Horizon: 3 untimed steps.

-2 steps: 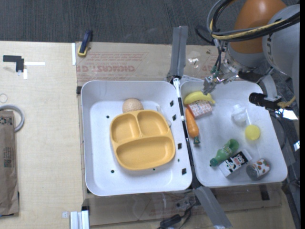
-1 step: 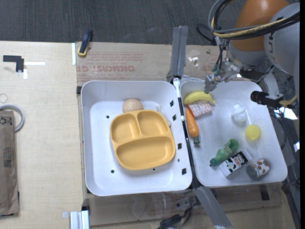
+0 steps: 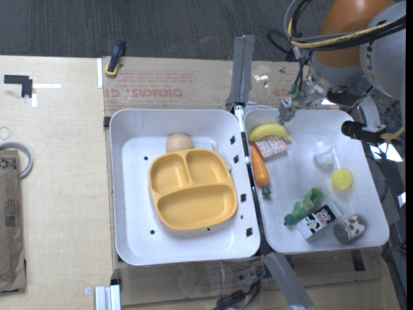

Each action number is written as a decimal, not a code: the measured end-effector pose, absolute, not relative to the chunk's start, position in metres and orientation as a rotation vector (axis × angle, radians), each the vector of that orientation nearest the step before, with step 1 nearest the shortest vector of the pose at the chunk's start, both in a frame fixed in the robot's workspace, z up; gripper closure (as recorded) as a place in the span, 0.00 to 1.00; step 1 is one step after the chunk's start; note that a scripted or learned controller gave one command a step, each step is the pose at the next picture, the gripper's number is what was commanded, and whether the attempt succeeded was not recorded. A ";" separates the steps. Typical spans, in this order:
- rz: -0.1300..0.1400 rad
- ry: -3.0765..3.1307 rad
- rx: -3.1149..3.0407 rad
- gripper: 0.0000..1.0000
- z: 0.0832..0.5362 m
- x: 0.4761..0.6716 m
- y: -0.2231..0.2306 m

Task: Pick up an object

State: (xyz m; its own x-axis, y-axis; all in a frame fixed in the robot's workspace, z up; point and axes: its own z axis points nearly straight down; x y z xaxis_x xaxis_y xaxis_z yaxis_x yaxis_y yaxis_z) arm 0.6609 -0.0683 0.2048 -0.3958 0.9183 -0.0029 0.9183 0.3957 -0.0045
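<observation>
Down at the near edge of the right bin (image 3: 374, 192) we've got a cluster: a small patterned can (image 3: 349, 228) tucked in the near right corner, a black-and-white cow-print carton (image 3: 318, 221) touching it on the left, and a green toy bottle (image 3: 304, 206) lying tilted just beyond the carton. Moving up, a yellow ball (image 3: 342, 179) sits near the right wall, with a clear crumpled plastic piece (image 3: 323, 154) just beyond it. Along the left wall, a carrot (image 3: 259, 168) lies lengthwise, a red-and-white packet (image 3: 270, 148) touching its far end, and a banana (image 3: 269, 132) curves just beyond that packet, close to the far left corner. Over in the left bin (image 3: 126, 192), a yellow divided plate (image 3: 192, 189) fills the middle, and a tan egg-shaped ball (image 3: 179, 142) peeks out from behind its far rim. And now the arm: the gripper (image 3: 287, 112) hangs over the right bin's far edge, just beyond and to the right of the banana, apart from it, nothing between its fingers; how wide they stand, I cannot tell from here. The orange band (image 3: 352, 18) of the arm looms at the far right, black and yellow cables (image 3: 310, 18) looping around it.
</observation>
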 end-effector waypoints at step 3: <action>0.005 -2.697 -1.608 1.00 0.203 0.659 -0.055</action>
